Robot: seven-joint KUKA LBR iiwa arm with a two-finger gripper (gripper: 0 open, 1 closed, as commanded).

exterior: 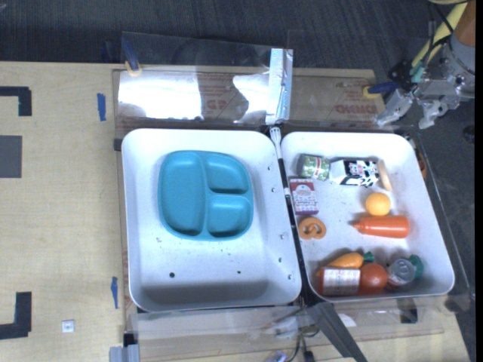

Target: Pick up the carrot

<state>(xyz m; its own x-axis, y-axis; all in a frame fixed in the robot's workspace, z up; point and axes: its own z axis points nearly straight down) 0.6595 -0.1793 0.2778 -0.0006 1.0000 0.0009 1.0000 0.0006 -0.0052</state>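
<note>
From the camera view, the gripper is hanging at about one o'clock in the frame, outside and above the far right corner of the right bin; whether it is parted or closed I cannot tell, and nothing is showing in its grasp. The carrot is lying on its side in the right bin, toward three o'clock of that bin's middle, its thin end pointing to nine o'clock, well apart from the gripper. An orange ball is sitting just beside the carrot at twelve o'clock, and a small bottle and a can are resting near the bin's six o'clock rim. The left bin is carrying a blue divided plate. By my judgement the reach is only starting: the next move is calling for the arm to travel toward six o'clock, over the carrot, and to come down across its body, clear of the ball.
</note>
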